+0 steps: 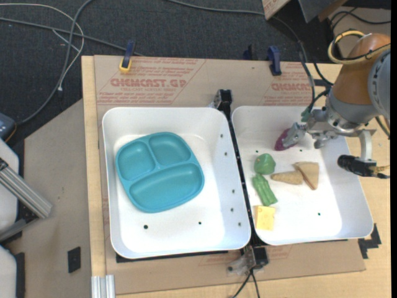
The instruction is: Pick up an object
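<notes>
The right bin (347, 219) holds several toy food pieces. A purple piece (286, 139) lies near the bin's back, directly to the left of my gripper (308, 133), which hangs low over that spot. Whether the purple piece is touching the gripper is unclear. Nearer the bin's middle are a round green piece (265, 164), a long green piece (265, 190), two tan wedges (307, 173) side by side, and a yellow block (265, 217) towards the front.
A teal divided plate (160, 170) sits in the left bin (124, 228). The arm's grey body with its orange band (356, 79) stands over the right bin's back right corner. A black clamp (223, 98) sits between the bins at the back.
</notes>
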